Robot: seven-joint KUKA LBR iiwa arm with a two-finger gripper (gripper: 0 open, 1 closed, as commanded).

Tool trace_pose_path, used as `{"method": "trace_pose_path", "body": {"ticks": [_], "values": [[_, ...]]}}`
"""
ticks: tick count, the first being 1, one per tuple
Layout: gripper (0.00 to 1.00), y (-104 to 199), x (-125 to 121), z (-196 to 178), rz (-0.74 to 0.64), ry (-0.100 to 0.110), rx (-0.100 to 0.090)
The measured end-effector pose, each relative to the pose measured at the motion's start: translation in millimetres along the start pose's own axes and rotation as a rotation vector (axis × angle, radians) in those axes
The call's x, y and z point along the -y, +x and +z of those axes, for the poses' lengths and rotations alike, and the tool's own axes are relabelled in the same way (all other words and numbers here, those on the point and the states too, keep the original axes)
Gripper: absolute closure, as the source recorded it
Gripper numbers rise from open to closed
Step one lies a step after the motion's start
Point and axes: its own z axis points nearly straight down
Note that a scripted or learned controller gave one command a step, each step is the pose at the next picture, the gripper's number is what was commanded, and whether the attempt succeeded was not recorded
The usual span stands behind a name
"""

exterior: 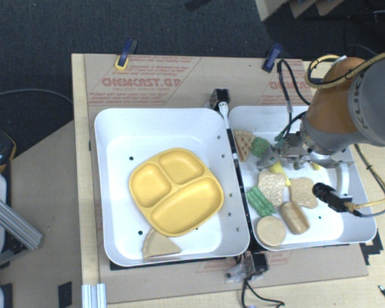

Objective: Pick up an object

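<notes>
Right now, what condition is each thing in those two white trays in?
Yellow divided plate: right side up, compartments bare, in the left bin.
Tan wedge: flat, partly tucked under the plate.
Claw: low over the right bin.
Round cracker: lying flat.
Brown roll: on its side.

Light is bright and even, coming from overhead. The left bin (pixel 109 172) gleams nearly blown-out white along its rim, with soft grey shading on its inner walls. The yellow divided plate (pixel 176 190) carries mild sheen on its raised ridges and a thin shadow at its 5 o'clock edge. The arm (pixel 346 108) throws a faint shadow into the right bin (pixel 359 230). The dark floor (pixel 45 18) at 11 o'clock is dim and grainy. Focus is slightly soft overall, and the small food pieces lack crisp detail.
</notes>
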Motion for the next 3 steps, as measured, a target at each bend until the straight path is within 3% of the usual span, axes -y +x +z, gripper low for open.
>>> {"method": "trace_pose_path", "body": {"ticks": [1, 2, 3], "values": [[1.0, -1, 0, -10, 0.002, -0.001, 0.0], [1.0, 66, -32, -95, -0.008, -0.009, -0.002], [1.0, 109, -51, -134, -0.004, -0.005, 0.0]]}}
